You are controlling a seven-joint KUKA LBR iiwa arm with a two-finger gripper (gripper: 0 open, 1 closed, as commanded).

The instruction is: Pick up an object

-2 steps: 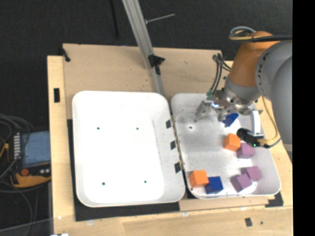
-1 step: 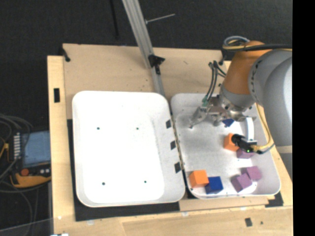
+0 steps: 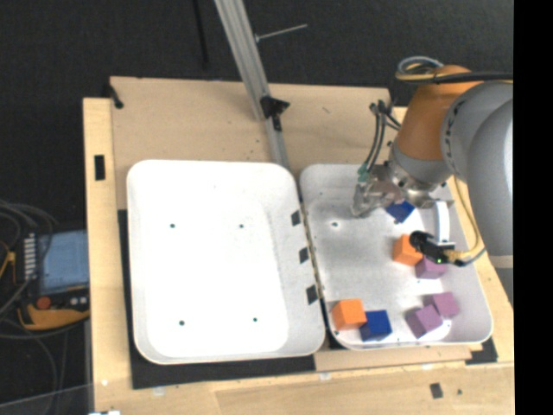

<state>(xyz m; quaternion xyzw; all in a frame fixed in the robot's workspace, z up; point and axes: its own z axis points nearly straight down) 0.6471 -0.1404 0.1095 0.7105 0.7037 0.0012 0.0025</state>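
The right bin [image 3: 346, 249] holds several small blocks: an orange cube [image 3: 349, 313] and a blue cube [image 3: 376, 325] near its front edge, two purple blocks [image 3: 423, 320] [image 3: 445, 304] at the front right, an orange block [image 3: 404, 249] with a purple one [image 3: 430, 268] by the right wall, and a blue block [image 3: 400, 212] near the back. My gripper [image 3: 366, 199] hangs low over the back of this bin, just left of the blue block. From above, the wrist hides its fingers.
The left bin [image 3: 212, 258] lies beside the right one. A metal pole [image 3: 246, 54] slants up from between the bins at the back. A black cable clip [image 3: 429, 245] hangs off the arm over the right wall. Electronics and cables [image 3: 47, 271] lie off the bench's left side.
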